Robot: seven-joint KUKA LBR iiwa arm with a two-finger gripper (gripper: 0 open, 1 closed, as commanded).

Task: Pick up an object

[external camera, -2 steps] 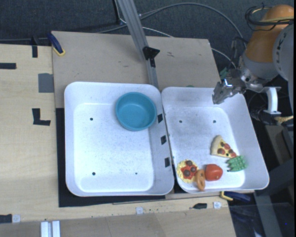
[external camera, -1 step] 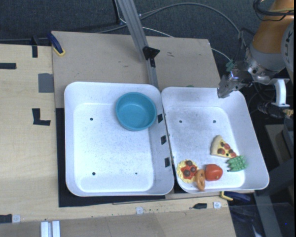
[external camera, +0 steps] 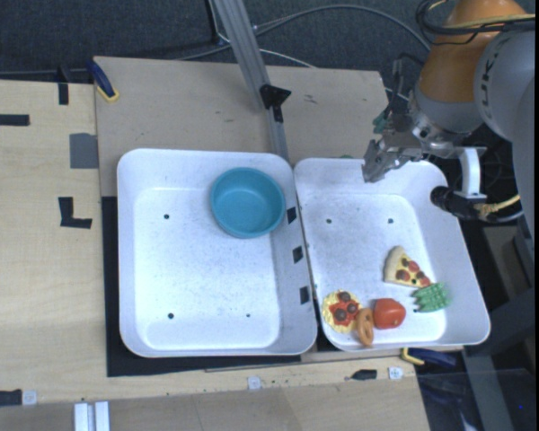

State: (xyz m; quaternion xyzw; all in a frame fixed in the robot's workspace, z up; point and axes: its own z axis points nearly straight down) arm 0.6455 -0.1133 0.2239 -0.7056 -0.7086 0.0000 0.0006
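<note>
Over on the left sits the shallow white plastic bin (external camera: 153, 268), and up in its far right corner there's a round blue bowl (external camera: 247, 202), upright, open side up, tucked just beside the wall that meets the neighbouring bin. A slanted grey metal pole (external camera: 251, 57) cuts down from the top and ends near the seam between the two bins. Moving across the seam, we're into the right-hand shallow white bin (external camera: 359, 241), and the objects are all crowded into its near end — a small round yellow toy pizza with red spots (external camera: 340, 310) hard in the near left corner, a thin orange ring-shaped piece (external camera: 365, 325) touching it, then a red toy tomato (external camera: 389, 312) right alongside. Just beyond that, a yellow toy pizza slice with red dots (external camera: 402, 267) lies flat, and a green leafy toy piece (external camera: 431, 296) sits just beside it, close to the right wall. Further up, the two-finger gripper (external camera: 377, 167) hangs over the far edge of this right bin, well apart from the cluster of toys; nothing sits between its fingers, though how wide they stand — cannot tell from here. Behind it, the grey arm with its orange band (external camera: 463, 52) leans in from the right.
</note>
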